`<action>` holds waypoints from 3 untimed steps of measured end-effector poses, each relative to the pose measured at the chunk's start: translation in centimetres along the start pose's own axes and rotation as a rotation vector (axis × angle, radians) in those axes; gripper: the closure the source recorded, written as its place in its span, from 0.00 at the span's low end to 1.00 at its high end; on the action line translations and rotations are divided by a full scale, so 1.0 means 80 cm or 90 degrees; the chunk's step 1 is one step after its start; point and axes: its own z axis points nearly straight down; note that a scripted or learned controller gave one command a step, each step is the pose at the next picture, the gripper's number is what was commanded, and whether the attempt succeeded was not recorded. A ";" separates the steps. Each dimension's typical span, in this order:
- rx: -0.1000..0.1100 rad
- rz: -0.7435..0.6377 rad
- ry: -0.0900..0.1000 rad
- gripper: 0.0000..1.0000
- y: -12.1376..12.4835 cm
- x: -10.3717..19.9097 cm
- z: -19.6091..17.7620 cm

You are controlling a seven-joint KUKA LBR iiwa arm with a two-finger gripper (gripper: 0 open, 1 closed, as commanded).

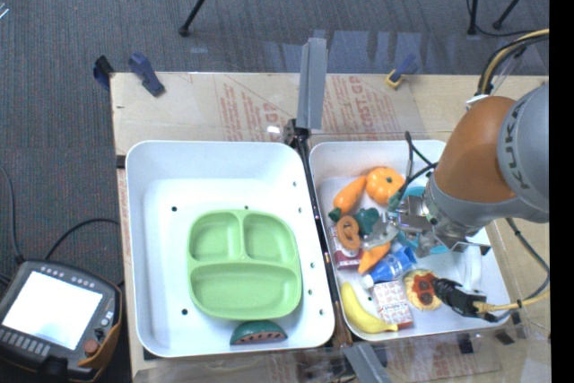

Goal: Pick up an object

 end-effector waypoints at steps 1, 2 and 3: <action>-0.006 0.000 0.000 0.00 0.003 0.000 -0.005; -0.013 0.206 0.004 0.00 0.036 0.021 0.049; -0.011 0.210 0.005 1.00 0.036 0.019 0.038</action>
